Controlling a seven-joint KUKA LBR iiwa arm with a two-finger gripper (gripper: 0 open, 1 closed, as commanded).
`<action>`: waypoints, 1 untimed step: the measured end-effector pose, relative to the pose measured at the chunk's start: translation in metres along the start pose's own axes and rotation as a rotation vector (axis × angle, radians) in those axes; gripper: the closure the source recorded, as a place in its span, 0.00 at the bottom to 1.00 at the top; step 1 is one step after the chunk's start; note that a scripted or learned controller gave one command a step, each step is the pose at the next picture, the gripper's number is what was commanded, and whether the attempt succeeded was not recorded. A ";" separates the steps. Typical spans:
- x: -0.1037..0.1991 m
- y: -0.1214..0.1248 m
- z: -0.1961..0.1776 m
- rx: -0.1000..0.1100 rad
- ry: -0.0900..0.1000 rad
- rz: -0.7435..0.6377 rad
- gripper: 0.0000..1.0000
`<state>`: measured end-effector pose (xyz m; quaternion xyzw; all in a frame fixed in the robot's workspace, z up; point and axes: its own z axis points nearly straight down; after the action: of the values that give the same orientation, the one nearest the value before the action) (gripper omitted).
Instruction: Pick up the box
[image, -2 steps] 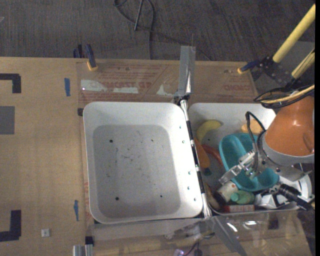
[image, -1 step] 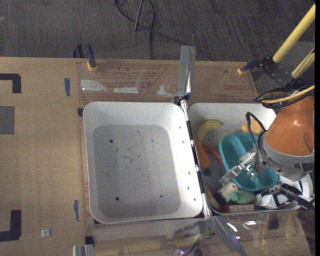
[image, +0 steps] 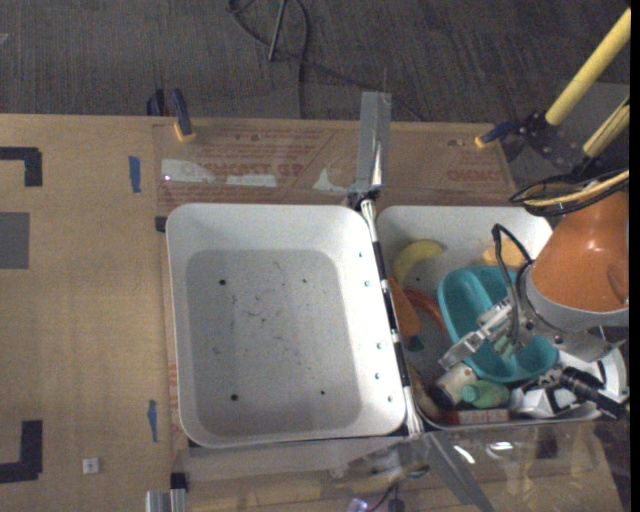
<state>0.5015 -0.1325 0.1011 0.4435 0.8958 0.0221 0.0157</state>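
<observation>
Camera view, claw (image: 492, 338) over teal box (image: 480, 305), right bin (image: 455, 222)

Light falls evenly from above and is moderately bright. The left bin (image: 270, 225) reads clean white, its floor a duller grey with soft shading along the inner walls. The bench (image: 80, 300) looks warm and flat. Glare streaks a clear sheet (image: 240, 170) behind the bins. The whole frame is slightly soft and grainy, and the orange band (image: 590, 265) is blurred.
</observation>
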 end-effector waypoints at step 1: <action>-0.001 -0.001 0.000 -0.002 0.002 -0.016 0.00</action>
<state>0.5016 -0.1337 0.1010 0.4363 0.8994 0.0233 0.0153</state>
